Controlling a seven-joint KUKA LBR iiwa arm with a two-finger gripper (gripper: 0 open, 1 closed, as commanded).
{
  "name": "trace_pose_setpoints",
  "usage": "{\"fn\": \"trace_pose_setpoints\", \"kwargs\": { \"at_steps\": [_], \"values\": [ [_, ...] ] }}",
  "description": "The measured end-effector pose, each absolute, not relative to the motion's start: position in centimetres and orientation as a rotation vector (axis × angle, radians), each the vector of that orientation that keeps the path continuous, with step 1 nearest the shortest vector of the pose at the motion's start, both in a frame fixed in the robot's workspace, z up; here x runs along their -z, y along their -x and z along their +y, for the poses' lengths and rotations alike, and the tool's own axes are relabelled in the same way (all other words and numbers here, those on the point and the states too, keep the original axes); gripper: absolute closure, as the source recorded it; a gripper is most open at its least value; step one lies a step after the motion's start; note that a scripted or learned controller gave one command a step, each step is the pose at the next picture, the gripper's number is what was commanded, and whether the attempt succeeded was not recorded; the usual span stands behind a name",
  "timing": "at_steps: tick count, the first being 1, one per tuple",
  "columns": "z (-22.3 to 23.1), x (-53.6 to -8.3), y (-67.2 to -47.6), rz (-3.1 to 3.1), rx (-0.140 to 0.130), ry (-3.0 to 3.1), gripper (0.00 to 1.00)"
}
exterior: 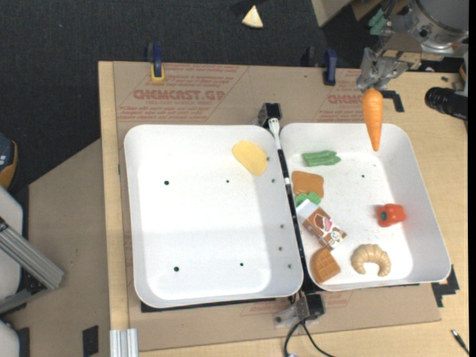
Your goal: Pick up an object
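My gripper [374, 85] hangs above the far edge of the right bin [416, 169], shut on the top of an orange carrot [372, 119]. The carrot dangles point down, lifted off the bin floor. Lying in the right bin are a green pea pod [320, 158], an orange-brown cracker [307, 182], a small green piece [307, 198], a brown and white packet [324, 227], a brown bread slice [325, 264], a croissant [370, 259] and a red pepper [390, 214]. A yellow piece [250, 157] lies at the far right of the left bin [149, 222].
Two blue clamps [155, 59] [329, 65] grip the far edge of the bench board. A black clip [269, 113] sits where the bins meet at the back. The arm's grey wrist [439, 10] comes in at the top right.
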State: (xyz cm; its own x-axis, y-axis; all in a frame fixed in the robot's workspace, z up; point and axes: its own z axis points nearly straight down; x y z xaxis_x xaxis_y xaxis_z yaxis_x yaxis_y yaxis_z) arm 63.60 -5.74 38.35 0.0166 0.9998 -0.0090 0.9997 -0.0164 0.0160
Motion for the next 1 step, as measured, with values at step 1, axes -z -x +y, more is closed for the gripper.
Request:
{"fn": "trace_pose_setpoints", "kwargs": {
  "at_steps": [1],
  "values": [
    [3.27,-32.68,-64.22,2.233,0.005,-2.218,1.0]
  ]
}}
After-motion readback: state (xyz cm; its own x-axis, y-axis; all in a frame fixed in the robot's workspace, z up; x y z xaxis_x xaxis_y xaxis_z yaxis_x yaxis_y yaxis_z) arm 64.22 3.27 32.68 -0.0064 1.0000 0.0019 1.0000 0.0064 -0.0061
